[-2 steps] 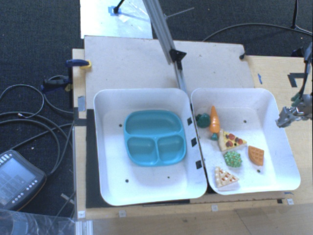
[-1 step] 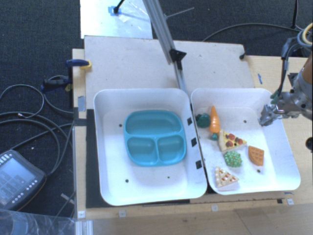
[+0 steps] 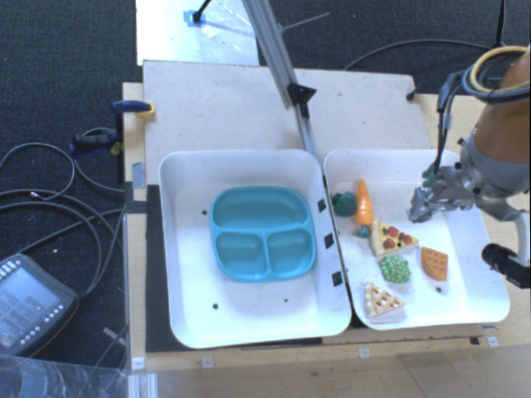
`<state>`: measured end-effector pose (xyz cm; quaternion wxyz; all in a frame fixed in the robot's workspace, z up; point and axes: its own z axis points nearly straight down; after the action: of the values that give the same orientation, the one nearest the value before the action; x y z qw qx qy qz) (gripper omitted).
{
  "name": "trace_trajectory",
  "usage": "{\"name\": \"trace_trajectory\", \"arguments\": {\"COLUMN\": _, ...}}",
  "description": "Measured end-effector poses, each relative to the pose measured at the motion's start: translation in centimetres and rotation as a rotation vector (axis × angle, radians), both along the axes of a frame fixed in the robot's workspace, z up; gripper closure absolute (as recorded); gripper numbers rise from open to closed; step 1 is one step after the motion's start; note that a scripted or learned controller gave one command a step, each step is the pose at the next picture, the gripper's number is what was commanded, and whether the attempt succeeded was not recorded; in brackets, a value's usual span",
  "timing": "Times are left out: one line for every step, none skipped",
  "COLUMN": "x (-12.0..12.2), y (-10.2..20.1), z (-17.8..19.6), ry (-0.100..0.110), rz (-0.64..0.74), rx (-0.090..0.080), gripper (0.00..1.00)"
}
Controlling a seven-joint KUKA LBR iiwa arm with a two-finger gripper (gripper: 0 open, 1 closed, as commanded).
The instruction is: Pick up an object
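The right bin (image 3: 489,305) holds several toy foods: an orange carrot (image 3: 363,202), a dark green piece (image 3: 343,199), a pizza slice (image 3: 392,239), a green bumpy piece (image 3: 396,269), an orange waffle (image 3: 434,264) and a second pizza wedge (image 3: 382,299). My gripper (image 3: 421,206) hangs over the right bin's upper middle, right of the carrot and above the first pizza slice. Nothing shows between its fingertips.
The left bin (image 3: 187,305) holds a blue divided plate (image 3: 262,231). A metal rod (image 3: 274,40) slants down to the bins' shared wall. Cables and a pendant (image 3: 29,301) lie on the floor at left.
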<state>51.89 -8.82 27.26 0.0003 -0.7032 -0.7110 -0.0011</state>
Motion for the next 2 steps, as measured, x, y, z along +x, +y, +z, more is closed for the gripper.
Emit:
{"name": "trace_trajectory", "arguments": {"x": -0.2, "y": 6.2, "z": -0.1, "ry": 0.000, "rz": 0.002, "rx": 0.001, "gripper": 1.00}}
{"name": "trace_trajectory", "arguments": {"x": -0.6, "y": 11.4, "z": 0.2, "ry": -0.001, "rz": 0.001, "rx": 0.000, "gripper": 1.00}}
